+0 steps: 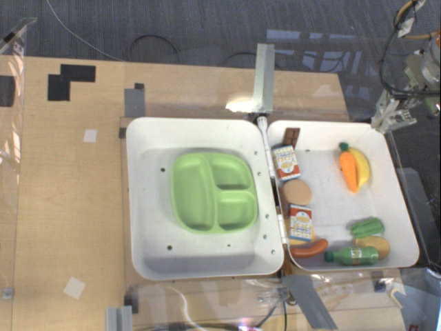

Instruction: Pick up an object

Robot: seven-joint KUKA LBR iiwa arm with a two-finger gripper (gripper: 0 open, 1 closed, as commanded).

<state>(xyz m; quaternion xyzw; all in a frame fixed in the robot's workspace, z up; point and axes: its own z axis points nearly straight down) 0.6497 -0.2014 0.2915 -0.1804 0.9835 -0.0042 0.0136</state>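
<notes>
The right bin (386, 192) holds several toy foods. An orange carrot (349, 171) lies against a yellow banana (363, 165) at the far right. Along the left wall lie a brown bar (291, 136), a small printed box (285, 161), a round tan bun (297, 192) and a second box (300, 223). Near the front lie a red sausage (308, 247), a green bottle (353, 256), a green vegetable (366, 226) and a yellow piece (377, 244). My gripper (393, 116) hangs by the bin's far right corner, away from all of them, with nothing seen in it.
The left bin (145, 205) carries a light green divided plate (212, 192). A metal post (264, 78) stands behind the wall between the bins. Black cables (389, 54) loop around the arm at the upper right. Bare wood bench (62, 185) lies to the left.
</notes>
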